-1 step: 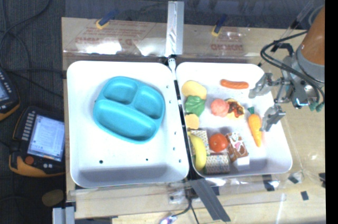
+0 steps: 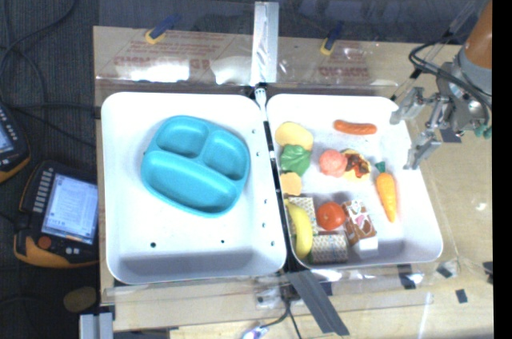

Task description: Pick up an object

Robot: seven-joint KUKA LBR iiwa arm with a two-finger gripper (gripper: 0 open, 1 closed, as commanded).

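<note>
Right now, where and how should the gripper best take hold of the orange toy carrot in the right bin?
Probably across the thick upper body of the orange toy carrot, just below its green top, coming straight down. It lies flat and lengthwise by the right white bin's right wall, apart from other toys, so the fingers should close across its width.

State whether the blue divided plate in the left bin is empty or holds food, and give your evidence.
Empty. The blue divided plate lies in the left bin with all three compartments showing bare blue.
</note>
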